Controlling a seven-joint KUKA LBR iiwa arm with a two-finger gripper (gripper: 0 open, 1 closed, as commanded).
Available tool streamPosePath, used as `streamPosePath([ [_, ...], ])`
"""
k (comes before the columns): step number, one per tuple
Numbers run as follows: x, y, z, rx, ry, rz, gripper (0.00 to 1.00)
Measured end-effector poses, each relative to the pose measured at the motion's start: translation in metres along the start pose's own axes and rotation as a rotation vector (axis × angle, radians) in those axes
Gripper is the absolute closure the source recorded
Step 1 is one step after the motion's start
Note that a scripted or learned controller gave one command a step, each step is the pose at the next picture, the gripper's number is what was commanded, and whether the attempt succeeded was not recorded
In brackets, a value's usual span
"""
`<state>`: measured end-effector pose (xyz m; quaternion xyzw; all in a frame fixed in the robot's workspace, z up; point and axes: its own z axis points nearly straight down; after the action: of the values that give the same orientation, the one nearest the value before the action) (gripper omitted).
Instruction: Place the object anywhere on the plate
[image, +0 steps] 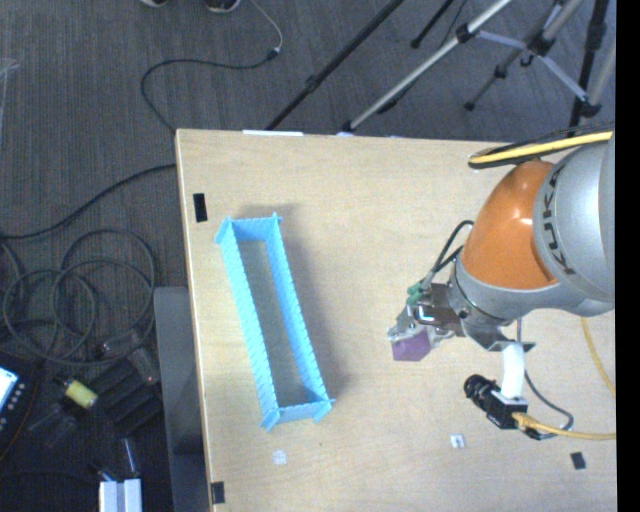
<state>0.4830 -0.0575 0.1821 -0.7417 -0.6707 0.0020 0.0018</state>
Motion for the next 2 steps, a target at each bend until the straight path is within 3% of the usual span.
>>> streamPosePath([
  [1,0.048,0.063,-0.024,0.000,-0.003,-0.027,1.00],
  [2,0.140,0.132,0.000,0.000,-0.004,0.001,1.00],
])
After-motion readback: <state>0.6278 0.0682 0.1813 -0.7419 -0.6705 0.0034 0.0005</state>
